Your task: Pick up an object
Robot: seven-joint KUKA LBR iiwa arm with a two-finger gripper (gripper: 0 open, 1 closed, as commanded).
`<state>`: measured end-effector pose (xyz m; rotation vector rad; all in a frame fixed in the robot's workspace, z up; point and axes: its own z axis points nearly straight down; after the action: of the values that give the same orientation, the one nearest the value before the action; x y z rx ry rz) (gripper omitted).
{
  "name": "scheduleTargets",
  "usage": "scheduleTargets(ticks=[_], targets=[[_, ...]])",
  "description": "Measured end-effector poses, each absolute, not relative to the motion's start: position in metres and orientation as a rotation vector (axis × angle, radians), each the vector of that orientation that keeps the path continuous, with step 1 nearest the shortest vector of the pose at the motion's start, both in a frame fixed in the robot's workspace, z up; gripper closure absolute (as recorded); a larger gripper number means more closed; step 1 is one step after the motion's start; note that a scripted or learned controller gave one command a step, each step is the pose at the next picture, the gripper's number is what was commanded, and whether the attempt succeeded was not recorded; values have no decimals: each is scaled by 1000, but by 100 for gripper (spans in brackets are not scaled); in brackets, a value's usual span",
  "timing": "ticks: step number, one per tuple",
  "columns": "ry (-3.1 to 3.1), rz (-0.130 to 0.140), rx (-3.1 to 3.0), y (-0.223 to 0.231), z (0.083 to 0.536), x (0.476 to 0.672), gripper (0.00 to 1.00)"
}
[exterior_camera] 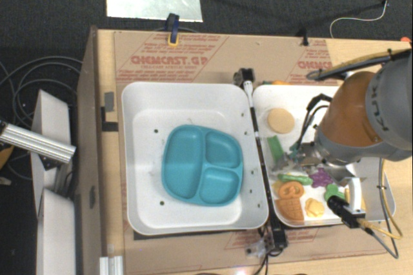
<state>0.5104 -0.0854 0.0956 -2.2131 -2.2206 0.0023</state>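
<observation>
1. You see a brown cardboard-topped bench (193,54) on dark carpet, bearing two shallow white plastic bins; cables trail at left.
2. The left bin (139,112) holds a teal divided plastic tray (201,165).
3. The right bin (284,99) holds small toy foods: a round tan cookie (281,120), a green stick (276,150), an orange pretzel (290,190).
4. The grey arm with orange band (352,119) reaches low over the right bin; its gripper (308,156) sits among the toys, grip state unclear.

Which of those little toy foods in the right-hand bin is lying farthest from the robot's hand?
The round tan cookie-like disc. It lies alone toward the back of the right bin, while the purple grapes, orange pretzel and the rest crowd near the gripper.
</observation>
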Motion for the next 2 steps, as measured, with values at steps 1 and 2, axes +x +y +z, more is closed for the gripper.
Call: scheduleTargets(ticks=[1,2], targets=[[-2225,-6,-2221,-112,86,544,0],[-2225,-8,-2228,-125,87,490,0]])
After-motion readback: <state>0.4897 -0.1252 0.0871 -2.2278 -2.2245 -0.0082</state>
